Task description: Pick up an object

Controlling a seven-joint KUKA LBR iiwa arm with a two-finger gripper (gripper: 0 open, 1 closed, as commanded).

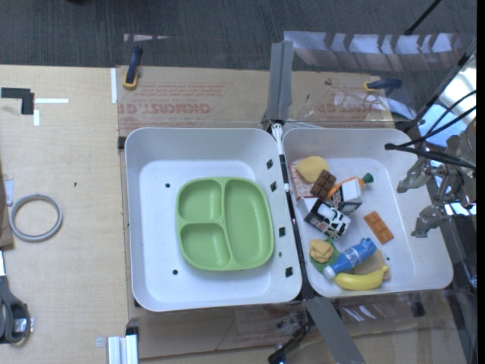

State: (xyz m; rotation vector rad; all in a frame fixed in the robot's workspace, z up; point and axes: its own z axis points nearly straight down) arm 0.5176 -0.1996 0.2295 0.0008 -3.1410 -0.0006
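Though half cut off, hand (421, 203) indistinct.

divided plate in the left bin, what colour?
Light green. The plate sits in the left bin, seen clearly in the camera view.

We see a light green divided plate (225, 223) in the white left bin (144, 226). In the white right bin (409, 241) lie a yellow banana (361, 280), a blue bottle (352, 255) with a white cap, an orange block (378, 227), a brown chocolate bar (323, 183) and a black-and-white patched box (329, 219).
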